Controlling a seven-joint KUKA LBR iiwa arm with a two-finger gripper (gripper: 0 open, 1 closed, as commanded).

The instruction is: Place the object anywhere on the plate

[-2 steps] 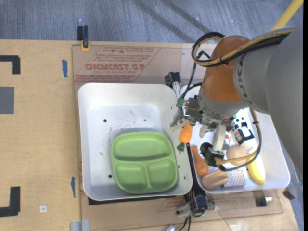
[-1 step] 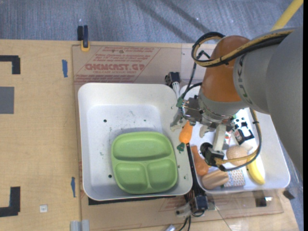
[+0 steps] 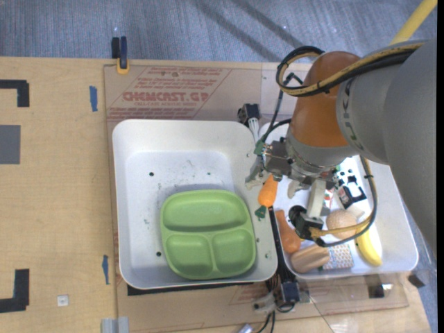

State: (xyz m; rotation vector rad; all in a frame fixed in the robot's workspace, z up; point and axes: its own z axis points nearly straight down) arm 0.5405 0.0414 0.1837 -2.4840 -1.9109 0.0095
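A tan wooden bench point(image 3: 55, 186) with black corner marks and blue tape sits on grey-blue carpet point(image 3: 208, 12).

One fixed camera above the table point(image 3: 55, 186), looking down at a slant, medium distance. Both white bins in frame: left bin point(image 3: 139, 151) near centre, right bin point(image 3: 402, 248) toward 4 o'clock. Arm point(image 3: 388, 103) enters from 2 o'clock, close to the lens. Blue-grey floor point(image 3: 173, 12) along 12 o'clock.
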